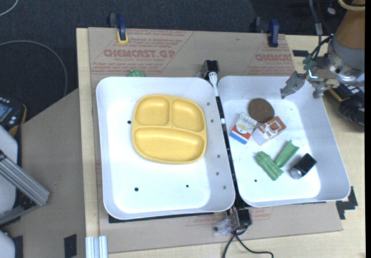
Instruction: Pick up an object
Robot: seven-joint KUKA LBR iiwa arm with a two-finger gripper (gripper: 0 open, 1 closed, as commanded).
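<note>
The right bin (pixel 324 135) holds several small things: a brown oval piece (pixel 261 109), a white, blue and red carton (pixel 243 128), a red and white packet (pixel 271 128), two green pieces (pixel 268 165) (pixel 286 153) and a black and silver object (pixel 302 165). My gripper (pixel 303 87) hangs over the bin's far right corner, up and to the right of the brown piece. Its fingers (pixel 289 87) are spread open with nothing between them.
A yellow divided plate (pixel 170 128) lies in the left bin (pixel 116 152). Blue clamps (pixel 121 28) (pixel 273 32) hold the cardboard sheet at the bench's far edge. Cables and a black connector (pixel 211 68) sit between the bins at the back.
</note>
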